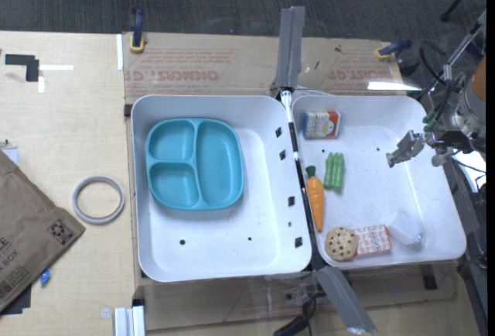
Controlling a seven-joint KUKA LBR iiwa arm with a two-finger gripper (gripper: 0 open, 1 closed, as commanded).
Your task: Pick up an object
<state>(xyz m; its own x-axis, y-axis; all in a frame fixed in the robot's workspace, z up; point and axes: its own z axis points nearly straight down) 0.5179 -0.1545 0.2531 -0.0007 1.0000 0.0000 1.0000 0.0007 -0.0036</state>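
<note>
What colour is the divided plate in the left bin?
Light blue plate, clear in the camera view.

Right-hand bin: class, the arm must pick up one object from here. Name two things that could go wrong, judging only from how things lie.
1. The carrot lies tight against the divider wall, so a finger may not fit beside it.
2. The cookie and the pink packet touch, so a grasp might nudge both.
The gripper hovers over bare bin floor.

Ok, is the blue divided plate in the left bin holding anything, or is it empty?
Empty. The blue divided plate shows bare blue in all three compartments; the toy foods, such as the carrot, lie in the right bin.
</note>
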